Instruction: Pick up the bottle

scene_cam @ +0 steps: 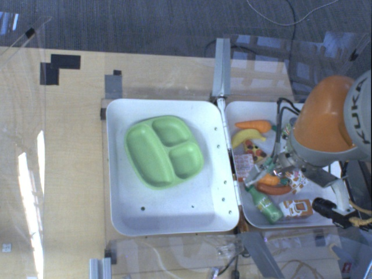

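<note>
Pale wood tabletop (70, 173) under dark carpet at the far edge; clear shield panels at the margins.

Arm (328, 124): grey, orange band, reaching in over the bin that holds the clutter. It hides much of that bin's far side.

Two white bins side by side. The one (125, 214) away from the arm holds a green divided plate (164, 151), well apart from the pincer. The one under the arm (250, 217) holds the small things.

Pincer (273, 168): low over the clutter, metal parts angled down toward the bin floor. Fingers blurred against the items beneath; cannot tell whether apart or together. Nothing plainly seen between them.

Bottle (264, 203): green, lying on its side, just beside and nearer the camera than the pincer, slanted, its pale cap end toward the pincer. Not gripped as far as I can see.

Small neighbours: brown carton (296, 208) just beside the bottle's base end; orange-red piece (273, 186) between pincer and bottle; banana (247, 136) and carrot (254, 124) beyond the pincer, toward the far wall; red-dotted card (253, 149) near them.

Judgement: the step in hand is alignment and descent. To do it well, shift the pincer toward the camera until centred over the bottle's body, turn the fingers across its long axis, and descend clear of the carton and the orange-red piece. A round body lying flat may roll or squirt out if pinched off-centre.
</note>
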You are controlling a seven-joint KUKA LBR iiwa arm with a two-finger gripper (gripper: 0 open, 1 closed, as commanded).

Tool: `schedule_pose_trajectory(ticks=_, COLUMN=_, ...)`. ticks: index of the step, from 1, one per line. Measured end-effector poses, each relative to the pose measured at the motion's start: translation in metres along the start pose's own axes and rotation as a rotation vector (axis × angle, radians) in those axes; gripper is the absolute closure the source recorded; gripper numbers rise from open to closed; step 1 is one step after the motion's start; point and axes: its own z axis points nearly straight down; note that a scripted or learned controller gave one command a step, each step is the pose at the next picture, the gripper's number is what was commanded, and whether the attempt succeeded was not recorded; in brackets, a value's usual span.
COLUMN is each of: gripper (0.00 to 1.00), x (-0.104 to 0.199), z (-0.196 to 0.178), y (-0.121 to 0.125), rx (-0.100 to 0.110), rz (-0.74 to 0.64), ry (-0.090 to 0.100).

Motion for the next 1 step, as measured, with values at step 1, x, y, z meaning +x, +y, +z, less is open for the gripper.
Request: schedule_pose_trajectory(ticks=1, gripper=0.00, x=0.1087, z=0.0002, y=0.0359, rx=-0.001, rz=0.026, ry=0.000)
